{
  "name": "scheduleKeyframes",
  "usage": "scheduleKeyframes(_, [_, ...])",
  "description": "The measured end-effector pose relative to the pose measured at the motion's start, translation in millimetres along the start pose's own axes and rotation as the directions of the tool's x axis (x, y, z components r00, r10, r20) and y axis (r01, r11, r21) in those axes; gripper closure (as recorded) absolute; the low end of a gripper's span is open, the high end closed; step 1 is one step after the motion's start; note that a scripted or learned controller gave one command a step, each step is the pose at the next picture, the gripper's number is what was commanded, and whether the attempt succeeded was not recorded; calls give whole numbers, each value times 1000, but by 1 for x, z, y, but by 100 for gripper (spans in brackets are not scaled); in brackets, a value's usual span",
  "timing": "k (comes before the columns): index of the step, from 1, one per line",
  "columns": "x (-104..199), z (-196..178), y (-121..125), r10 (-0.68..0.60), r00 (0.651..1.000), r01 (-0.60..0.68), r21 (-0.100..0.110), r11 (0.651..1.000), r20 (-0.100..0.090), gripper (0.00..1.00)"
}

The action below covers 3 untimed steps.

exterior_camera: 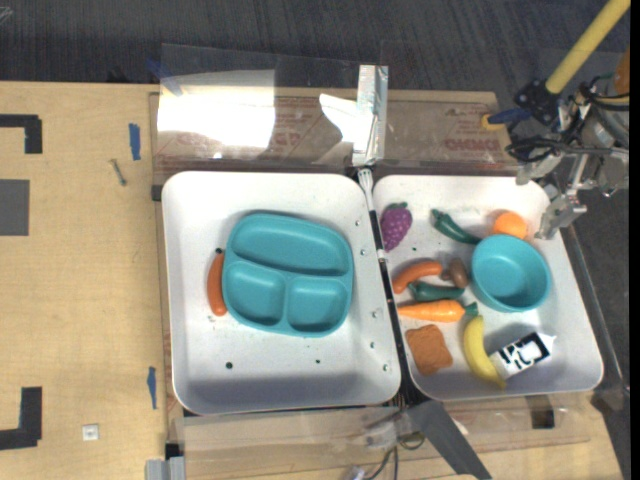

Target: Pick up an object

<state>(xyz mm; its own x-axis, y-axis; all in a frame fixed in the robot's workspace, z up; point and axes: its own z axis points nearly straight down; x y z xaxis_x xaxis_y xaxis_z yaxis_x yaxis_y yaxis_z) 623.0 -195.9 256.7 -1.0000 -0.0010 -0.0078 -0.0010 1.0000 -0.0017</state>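
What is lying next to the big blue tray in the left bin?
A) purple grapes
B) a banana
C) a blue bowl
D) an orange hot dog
D: an orange hot dog lies against the left edge of the blue tray in the left bin.

At the upper right of the camera view the robot's wrist assembly [565, 133] is a cluster of grey and silvery metal parts with black cables looping around it. A blue fitting with a small orange-yellow piece sits on its left side. Pale metal brackets hang beneath, ending in a slim silvery piece.
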Motion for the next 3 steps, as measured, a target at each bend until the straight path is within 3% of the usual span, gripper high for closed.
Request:
scheduleKeyframes(1, [56, 157, 0, 64, 998, -64, 2, 998, 5, 0])
scheduleKeyframes(2, [-15, 165, 13, -96, 995, 96, -5, 995, -19, 0])
scheduleKeyframes(3, [4, 162, 87, 34, 999, -34, 8, 999, 13, 0])
